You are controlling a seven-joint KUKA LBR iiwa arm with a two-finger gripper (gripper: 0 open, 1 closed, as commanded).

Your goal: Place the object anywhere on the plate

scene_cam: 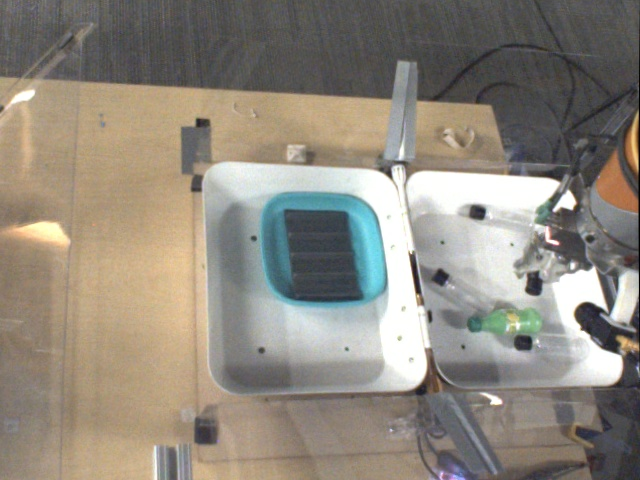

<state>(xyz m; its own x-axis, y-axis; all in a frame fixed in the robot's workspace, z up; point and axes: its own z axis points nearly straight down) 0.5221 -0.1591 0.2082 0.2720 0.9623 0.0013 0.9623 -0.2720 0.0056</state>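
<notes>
No text, label, brand, number or sign can be read on anything here.

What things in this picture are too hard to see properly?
- The gripper over the right bin: in the camera view its tip is small and blurred, so whether it grips anything cannot be told.
- The clear tubes with black caps: see-through against white, outlines faint.
- The green bottle: label too small to read.
- The dark thing on the teal plate: ridged, but what it is stays unclear.
- The arm: cut off by the right edge.
</notes>
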